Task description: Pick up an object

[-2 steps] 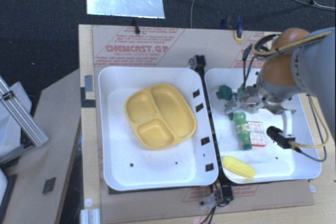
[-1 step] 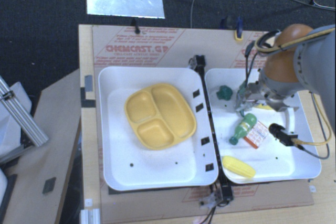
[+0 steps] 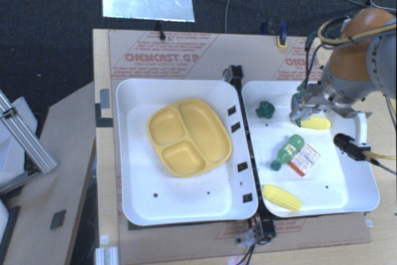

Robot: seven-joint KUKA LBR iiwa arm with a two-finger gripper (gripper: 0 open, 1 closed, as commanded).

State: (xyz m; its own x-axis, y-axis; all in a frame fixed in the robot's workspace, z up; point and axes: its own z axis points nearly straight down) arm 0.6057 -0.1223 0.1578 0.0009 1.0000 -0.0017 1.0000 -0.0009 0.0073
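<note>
The gripper (image 3: 302, 113) is down in the right bin (image 3: 366, 195), right at the left end of a small yellow object (image 3: 315, 123) on the far side. Whether it is clamped I cannot tell. A green bottle (image 3: 286, 152) lies nearer.

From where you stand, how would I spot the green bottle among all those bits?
Look in the right bin, the one without the yellow tray. Near its middle lies a small green bottle, tilted, beside a red-and-white packet. It is longer and brighter than the dark green lump further back.
</note>
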